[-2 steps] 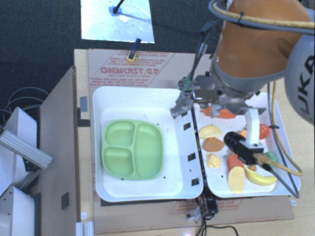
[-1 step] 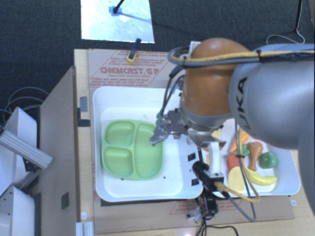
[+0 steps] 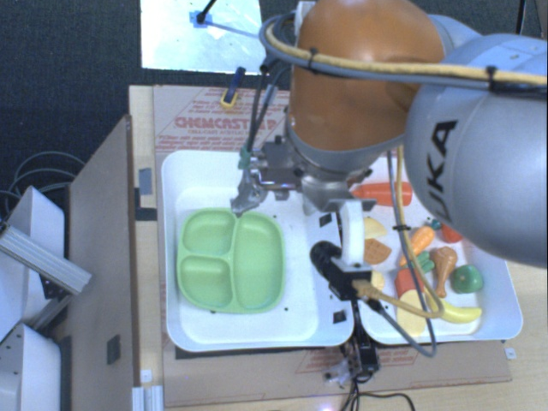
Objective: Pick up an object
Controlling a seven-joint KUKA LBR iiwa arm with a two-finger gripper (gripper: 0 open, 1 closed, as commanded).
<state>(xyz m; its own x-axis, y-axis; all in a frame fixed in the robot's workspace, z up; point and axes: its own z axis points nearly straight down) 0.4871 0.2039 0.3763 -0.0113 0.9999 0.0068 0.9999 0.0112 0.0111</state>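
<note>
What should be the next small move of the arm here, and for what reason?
Probably shift the gripper toward the right bin. It hangs over the far rim of the green divided plate in the left bin, while the toy foods, such as the banana, lie in the right one.

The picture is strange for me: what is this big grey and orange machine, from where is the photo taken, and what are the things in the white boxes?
It is a robot arm, photographed by one fixed camera that looks down at a slant; the arm reaches in from the right. Its gripper, the grasping part, hangs over the back edge of a green divided plate in the left white bin. I see nothing between its fingers. The right white bin holds toy food: a banana, a carrot, a chicken leg and more. The job is to pick up one object.
</note>
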